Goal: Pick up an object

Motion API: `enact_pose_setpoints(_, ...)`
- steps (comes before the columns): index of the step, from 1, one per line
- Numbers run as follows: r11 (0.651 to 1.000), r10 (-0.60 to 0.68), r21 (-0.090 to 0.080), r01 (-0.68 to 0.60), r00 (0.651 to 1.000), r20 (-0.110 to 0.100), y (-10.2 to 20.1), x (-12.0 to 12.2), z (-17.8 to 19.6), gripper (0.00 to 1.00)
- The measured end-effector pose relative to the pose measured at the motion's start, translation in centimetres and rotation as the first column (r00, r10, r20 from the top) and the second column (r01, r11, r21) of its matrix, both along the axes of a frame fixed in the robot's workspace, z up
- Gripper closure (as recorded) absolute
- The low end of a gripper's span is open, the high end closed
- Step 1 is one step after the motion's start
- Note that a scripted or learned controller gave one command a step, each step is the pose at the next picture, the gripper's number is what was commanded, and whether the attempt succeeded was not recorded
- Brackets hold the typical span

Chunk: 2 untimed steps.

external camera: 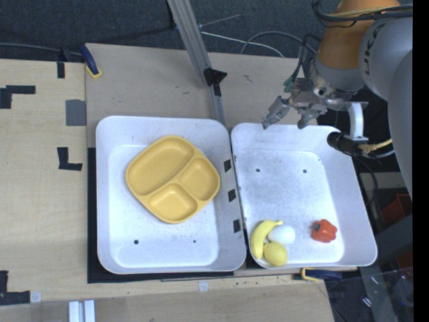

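Tan bench point(40, 180), black tape marks, two white bins point(110, 247), dark floor.

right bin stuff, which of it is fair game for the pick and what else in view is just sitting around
For the pick:
- banana
- white egg
- lemon
- red pepper
- gripper, open, above the right bin's far edge, holding nothing

Just lying about:
- yellow divided tray in the left bin
- blue and yellow clamp on the bench
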<state>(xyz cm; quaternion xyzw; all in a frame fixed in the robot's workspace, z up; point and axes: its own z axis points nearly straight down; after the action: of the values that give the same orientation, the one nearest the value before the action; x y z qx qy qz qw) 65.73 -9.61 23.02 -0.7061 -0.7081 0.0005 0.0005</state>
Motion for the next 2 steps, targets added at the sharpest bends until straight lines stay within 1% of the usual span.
enact_pose_setpoints(1,1.000,0.000,0.000,0.000,1.000,0.000,0.0,0.0,0.0,0.00)
enact_pose_setpoints(2,1.000,-0.002,-0.001,0.002,1.000,-0.006,-0.6,-0.2,-6.2,0.00)
